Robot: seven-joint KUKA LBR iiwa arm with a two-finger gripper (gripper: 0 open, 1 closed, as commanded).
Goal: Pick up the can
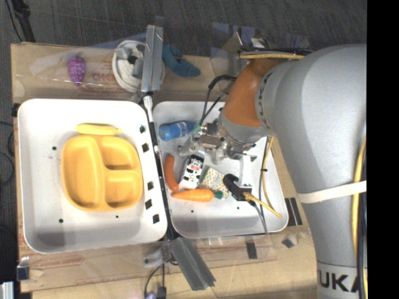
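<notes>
Two bins [37, 229], one tray [103, 170], two carrots [193, 195].

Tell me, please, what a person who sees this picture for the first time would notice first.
The big grey arm with its orange band comes first, reaching in from the right over the right bin. Next is the yellow divided tray, lying in the left bin. Then the small pile in the right bin: a blue can at its upper left, and an orange carrot lower down.

Tray [103, 170] in L bin [37, 229]; can [173, 130], carrot [194, 195], sausage [169, 172] in R bin [218, 226], can behind both.
</notes>
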